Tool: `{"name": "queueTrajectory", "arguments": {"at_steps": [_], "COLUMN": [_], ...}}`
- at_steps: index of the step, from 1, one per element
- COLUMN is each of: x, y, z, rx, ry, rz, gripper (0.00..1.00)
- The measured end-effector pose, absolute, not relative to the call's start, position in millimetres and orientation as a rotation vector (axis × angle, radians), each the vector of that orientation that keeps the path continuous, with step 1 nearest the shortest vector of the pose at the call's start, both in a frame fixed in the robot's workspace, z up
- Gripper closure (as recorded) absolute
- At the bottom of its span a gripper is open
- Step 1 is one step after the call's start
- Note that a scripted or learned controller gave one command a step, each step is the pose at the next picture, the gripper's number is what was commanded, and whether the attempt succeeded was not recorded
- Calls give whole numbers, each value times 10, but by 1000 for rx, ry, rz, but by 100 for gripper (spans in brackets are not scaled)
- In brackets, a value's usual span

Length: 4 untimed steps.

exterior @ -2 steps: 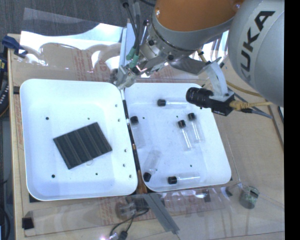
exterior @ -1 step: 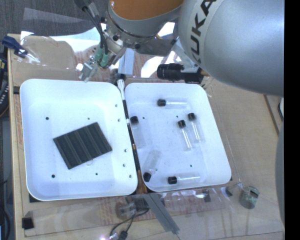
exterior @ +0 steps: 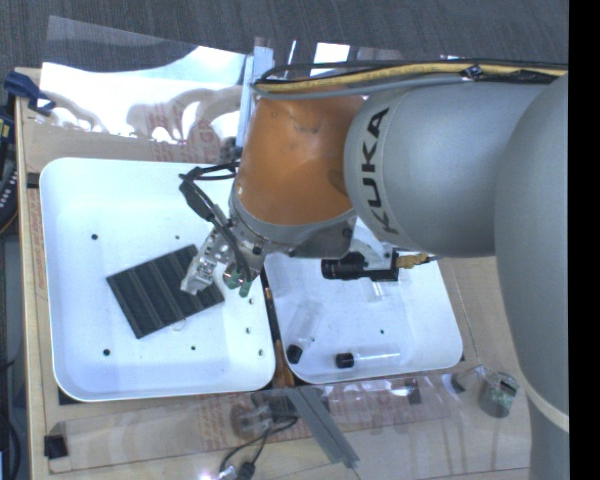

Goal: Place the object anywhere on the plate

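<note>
A dark grey ribbed rectangular plate (exterior: 163, 292) lies tilted in the left bin (exterior: 80, 198). My gripper (exterior: 210, 268) hangs low over the plate's right end, under the orange wrist band (exterior: 290, 163). A small green and dark piece (exterior: 242, 286) shows just right of the gripper, near the bin's right wall. Whether it is held or lying in the bin is not clear. The arm's bulk hides what is under the wrist.
The right bin (exterior: 430, 343) holds a black marker-like item with a yellow tip (exterior: 365, 266) and two small dark pieces (exterior: 294, 352) (exterior: 344, 360) near its front. The grey arm covers most of the right side. Clamps and cables sit at the bench's front edge (exterior: 280, 413).
</note>
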State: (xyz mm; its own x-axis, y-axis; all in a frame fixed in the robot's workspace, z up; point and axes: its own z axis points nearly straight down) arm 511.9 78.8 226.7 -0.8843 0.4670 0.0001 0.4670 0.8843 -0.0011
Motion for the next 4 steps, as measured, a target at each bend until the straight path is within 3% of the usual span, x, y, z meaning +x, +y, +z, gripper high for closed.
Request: {"name": "queueTrajectory", "arguments": {"at_steps": [1, 2, 3, 4], "x": [5912, 6227, 5591, 6194], "y": [1024, 1810, 1516, 2186], "z": [3422, 3823, 3094, 3109], "rx": [-448, -580, -424, -42], "ry": [-3112, -3091, -3112, -3143], "rz": [0, 1, 2, 0], "gripper": [100, 100, 100, 100]}}
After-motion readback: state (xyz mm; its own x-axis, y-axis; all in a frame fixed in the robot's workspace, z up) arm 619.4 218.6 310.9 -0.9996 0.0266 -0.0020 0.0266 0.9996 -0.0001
